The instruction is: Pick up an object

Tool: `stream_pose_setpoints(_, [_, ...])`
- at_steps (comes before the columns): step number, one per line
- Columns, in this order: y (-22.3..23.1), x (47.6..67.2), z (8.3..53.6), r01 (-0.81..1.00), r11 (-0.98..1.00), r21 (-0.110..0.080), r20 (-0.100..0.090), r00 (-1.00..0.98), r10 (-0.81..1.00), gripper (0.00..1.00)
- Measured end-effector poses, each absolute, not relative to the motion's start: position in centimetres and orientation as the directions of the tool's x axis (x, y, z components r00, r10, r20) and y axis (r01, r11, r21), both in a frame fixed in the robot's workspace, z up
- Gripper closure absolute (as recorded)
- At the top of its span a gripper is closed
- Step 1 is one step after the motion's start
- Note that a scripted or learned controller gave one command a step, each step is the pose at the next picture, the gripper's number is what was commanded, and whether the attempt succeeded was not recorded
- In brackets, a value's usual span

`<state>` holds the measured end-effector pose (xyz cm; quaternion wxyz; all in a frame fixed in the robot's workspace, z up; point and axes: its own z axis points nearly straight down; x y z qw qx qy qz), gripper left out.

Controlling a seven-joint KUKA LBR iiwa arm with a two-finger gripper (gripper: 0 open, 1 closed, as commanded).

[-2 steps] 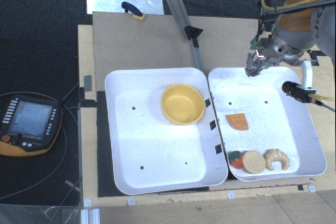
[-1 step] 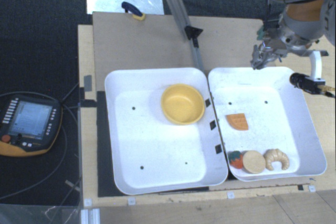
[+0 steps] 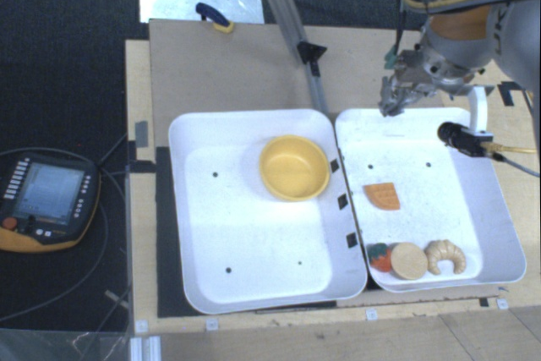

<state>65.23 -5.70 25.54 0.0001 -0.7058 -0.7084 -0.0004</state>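
Camera view, from above and at a slant: two shallow white bins are seen side by side on the bench. A yellow bowl (image 3: 294, 167) is seated upright in the left bin (image 3: 211, 266), near its far right corner. In the right bin (image 3: 494, 207), an orange wedge (image 3: 382, 196) is laid flat near the middle, its long axis roughly across the bin. Along the near wall are grouped a red-and-green piece (image 3: 378, 255), a tan disc (image 3: 408, 260) touching it, and a croissant (image 3: 445, 256) just beside the disc, its curved ends turned toward the near wall. The gripper (image 3: 392, 106) is held above the far left corner of the right bin, well apart from every object; nothing is seen between its fingers, and whether they are apart or together cannot be told. A teach pendant (image 3: 44, 200) is set at the left.
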Motion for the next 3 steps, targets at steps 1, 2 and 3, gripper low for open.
stream_pose_setpoints(1, [-0.1, 64.6, 26.1, 1.0, 0.005, 0.001, 0.001, -0.005, 1.0, 1.0])
stream_pose_setpoints(2, [4.8, 64.2, 26.3, 1.0, 0.005, 0.001, 0.001, -0.005, 1.0, 1.0])
stream_pose_setpoints(3, [9.4, 62.7, 24.9, 1.0, 0.004, 0.0, 0.001, -0.004, 1.0, 1.0])
